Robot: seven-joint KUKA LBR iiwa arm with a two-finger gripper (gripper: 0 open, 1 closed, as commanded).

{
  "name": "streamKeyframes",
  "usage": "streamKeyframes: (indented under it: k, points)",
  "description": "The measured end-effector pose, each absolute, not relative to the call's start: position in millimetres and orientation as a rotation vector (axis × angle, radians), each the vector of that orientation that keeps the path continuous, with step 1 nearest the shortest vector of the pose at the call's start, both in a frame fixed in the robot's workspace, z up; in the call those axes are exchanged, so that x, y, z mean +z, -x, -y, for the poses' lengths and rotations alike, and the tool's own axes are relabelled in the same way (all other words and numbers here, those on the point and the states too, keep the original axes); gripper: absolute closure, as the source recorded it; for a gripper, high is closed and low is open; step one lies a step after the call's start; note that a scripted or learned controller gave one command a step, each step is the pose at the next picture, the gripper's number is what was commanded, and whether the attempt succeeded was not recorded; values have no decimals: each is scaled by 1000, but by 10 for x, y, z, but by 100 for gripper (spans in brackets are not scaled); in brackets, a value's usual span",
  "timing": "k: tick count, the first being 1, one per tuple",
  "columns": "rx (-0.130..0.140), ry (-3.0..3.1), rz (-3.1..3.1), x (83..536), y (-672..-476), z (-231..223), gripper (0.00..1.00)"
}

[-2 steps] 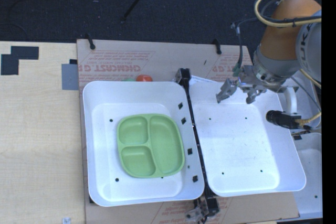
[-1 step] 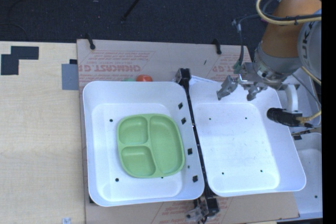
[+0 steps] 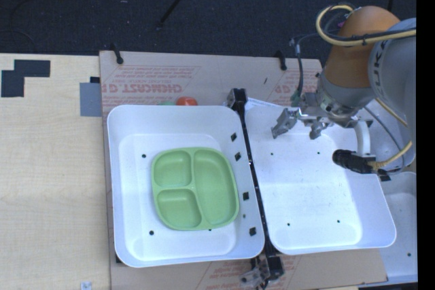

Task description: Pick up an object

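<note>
Over the right bin point(image 3: 353, 227), the claw point(image 3: 299, 124) hangs spread wide, grasping nothing. Its likely target, the green plate point(image 3: 195, 188), lies flat in the left bin point(image 3: 129, 146), well apart.

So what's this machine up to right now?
It's a robot arm meant to pick something up. Its gripper hangs over the far end of the right bin, fingers spread and holding nothing. The only clear candidate, a green divided plate, lies flat in the left bin, apart from the gripper. Something small and orange sits just behind that bin's far rim.
</note>
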State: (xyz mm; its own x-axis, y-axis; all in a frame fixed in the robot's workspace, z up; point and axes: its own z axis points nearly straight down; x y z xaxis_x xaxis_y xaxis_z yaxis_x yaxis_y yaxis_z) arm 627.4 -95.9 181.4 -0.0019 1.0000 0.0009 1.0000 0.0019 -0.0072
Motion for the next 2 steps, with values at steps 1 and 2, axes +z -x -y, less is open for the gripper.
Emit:
streamKeyframes:
  k: [1,2]
  points:
    - [7,2217,2217,1365,-6307,974,0]
    - [7,2218,2217,842,-6296,956,0]
